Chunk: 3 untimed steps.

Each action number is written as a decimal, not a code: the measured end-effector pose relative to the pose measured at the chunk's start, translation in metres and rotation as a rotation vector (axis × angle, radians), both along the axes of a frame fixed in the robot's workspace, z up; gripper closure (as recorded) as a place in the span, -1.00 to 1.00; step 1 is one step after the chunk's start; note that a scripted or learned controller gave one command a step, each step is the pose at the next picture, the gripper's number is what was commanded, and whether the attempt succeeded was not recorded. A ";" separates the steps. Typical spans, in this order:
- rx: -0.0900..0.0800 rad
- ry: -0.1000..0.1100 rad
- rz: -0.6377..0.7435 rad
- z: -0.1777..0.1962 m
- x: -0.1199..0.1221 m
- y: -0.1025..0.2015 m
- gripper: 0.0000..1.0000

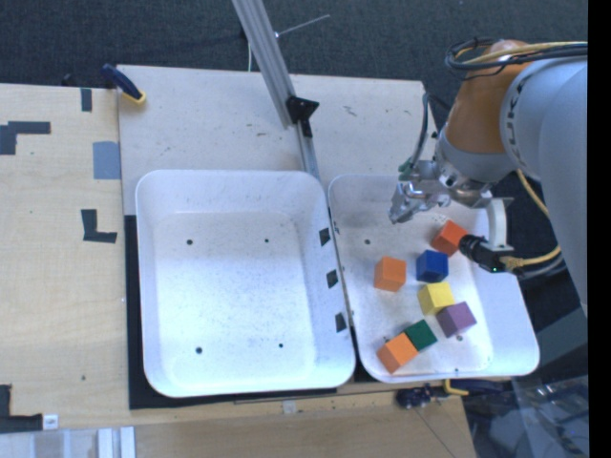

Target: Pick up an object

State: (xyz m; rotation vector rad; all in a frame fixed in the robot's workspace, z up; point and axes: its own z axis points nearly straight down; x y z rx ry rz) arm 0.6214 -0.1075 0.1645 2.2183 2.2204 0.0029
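Judging by looks, the orange cube [389, 274] seems light, rigid, best pinched across opposite flat faces; whether the gripper [409, 201] is apart or together I cannot tell.

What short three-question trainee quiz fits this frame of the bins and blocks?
1. True or false: all the blocks lie in the right bin.
2. Which block lies nearest the claw? A) purple block B) orange block by the arm C) green block
3. Fill in: the yellow block sits just below the ____ block.

Key: 1 true; 2 B; 3 blue.
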 end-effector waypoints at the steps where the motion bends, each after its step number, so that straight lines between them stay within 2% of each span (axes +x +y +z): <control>1: 0.000 -0.001 0.001 0.063 -0.002 -0.002 1.00; 2: 0.001 0.003 0.001 0.076 -0.001 -0.002 1.00; 3: 0.003 0.005 0.005 0.084 -0.020 0.049 1.00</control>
